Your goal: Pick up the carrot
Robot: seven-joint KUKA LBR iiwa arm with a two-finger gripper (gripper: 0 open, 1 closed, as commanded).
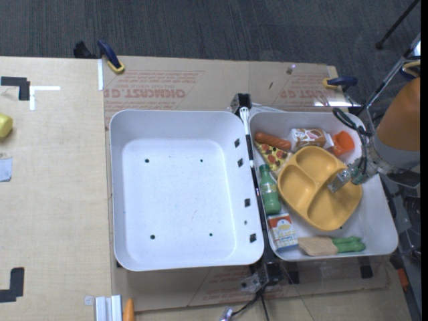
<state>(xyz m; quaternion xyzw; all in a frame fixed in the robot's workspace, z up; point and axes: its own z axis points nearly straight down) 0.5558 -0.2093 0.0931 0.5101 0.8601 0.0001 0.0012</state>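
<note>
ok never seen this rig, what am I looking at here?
It is one camera fixed above a bench, looking down at a slant. Two shallow white bins sit side by side: the left bin and the right bin.

The grey and orange shape coming in from the right is a robot arm. Its gripper hangs over a yellow divided plate in the right bin.

Around the plate lie toy groceries: a green bottle, a sausage, a small carton and a green-handled brush.

The orange piece at the bin's far edge is probably the carrot it should pick up. It lies apart from the gripper, so it is not held.
</note>
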